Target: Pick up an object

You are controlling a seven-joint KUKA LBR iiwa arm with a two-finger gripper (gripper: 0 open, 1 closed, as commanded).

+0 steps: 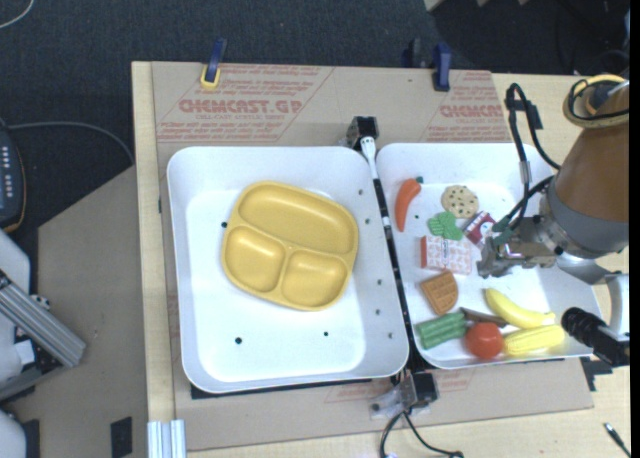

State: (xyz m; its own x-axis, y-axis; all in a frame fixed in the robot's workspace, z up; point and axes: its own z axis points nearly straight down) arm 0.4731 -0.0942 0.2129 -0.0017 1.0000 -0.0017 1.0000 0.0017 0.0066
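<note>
- My claw (492,264) hangs low in the right bin (520,158), just right of the red-and-white packet (446,254); whether it is released or clenched I cannot tell, and I see nothing caught in it.
- The left bin (190,246) holds a yellow tray (290,243) with three compartments, lying a little tilted near the bin's middle.
- A black strip (383,216) runs where the two bins meet.
- At the right bin's upper left lies the carrot (406,202), standing roughly on end with its green top upward.
- Right of the carrot sits a cookie (459,199), round and speckled, with a green piece (445,225) just below it.
- The packet lies under that green piece, and a small red-and-white thing (477,228) sits between the cookie and my claw.
- Below the packet is a toast-like slab (439,292), brown and tilted.
- Along the bin's near edge lie a green vegetable (441,329), then a tomato (485,340) touching its right end.
- The banana (517,308) lies just below my claw, and a second yellow piece (533,339) rests beside the tomato.
- My arm (595,186) comes in from the right over the bin's far side.
</note>
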